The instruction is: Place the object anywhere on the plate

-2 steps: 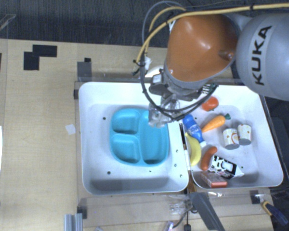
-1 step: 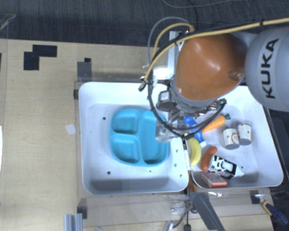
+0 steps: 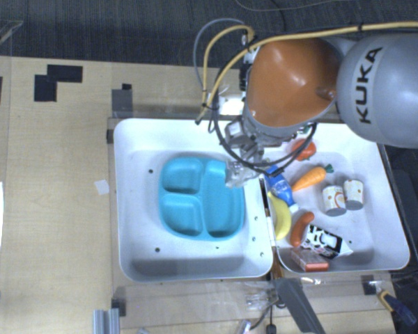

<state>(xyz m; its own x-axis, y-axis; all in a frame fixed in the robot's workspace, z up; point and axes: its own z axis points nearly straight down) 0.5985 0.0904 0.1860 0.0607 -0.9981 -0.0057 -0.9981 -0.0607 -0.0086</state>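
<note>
The scene is evenly and brightly lit from above. Glare is seen on the arm [image 3: 376, 89], on its grey shell and orange band. A soft shadow is cast on the floor of the left bin [image 3: 143, 256], below the plate [image 3: 198, 197]. The bench left of that bin is washed pale. The picture is slightly soft throughout, and small items right of the plate are blurred.
</note>
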